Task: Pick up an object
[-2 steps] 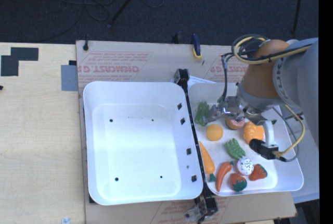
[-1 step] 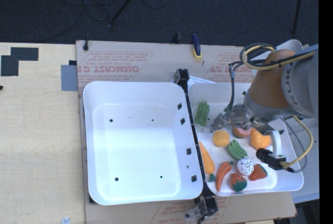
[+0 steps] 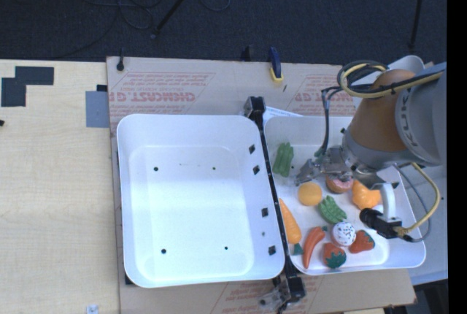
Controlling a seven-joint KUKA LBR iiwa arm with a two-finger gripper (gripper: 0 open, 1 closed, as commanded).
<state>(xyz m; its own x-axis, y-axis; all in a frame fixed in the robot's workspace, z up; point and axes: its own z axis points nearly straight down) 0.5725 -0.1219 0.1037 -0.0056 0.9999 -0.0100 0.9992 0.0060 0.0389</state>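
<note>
Gripper (image 3: pixel 330 172) sits low in the right bin (image 3: pixel 416 254); finger state cannot be told. Yellow ball (image 3: pixel 310 193) lies just beside it, lower left.

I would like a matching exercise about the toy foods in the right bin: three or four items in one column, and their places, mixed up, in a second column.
Items:
1. green leafy toy
2. white ball
3. round yellow-orange fruit
4. long orange carrot

Places:
A. along the bin's left wall, low down
B. near the bin's upper left, beside the divider
C. middle of the bin, just below the tool
D. near the bin's lower edge, among red pieces

Pairs: 1-B, 2-D, 3-C, 4-A
</note>
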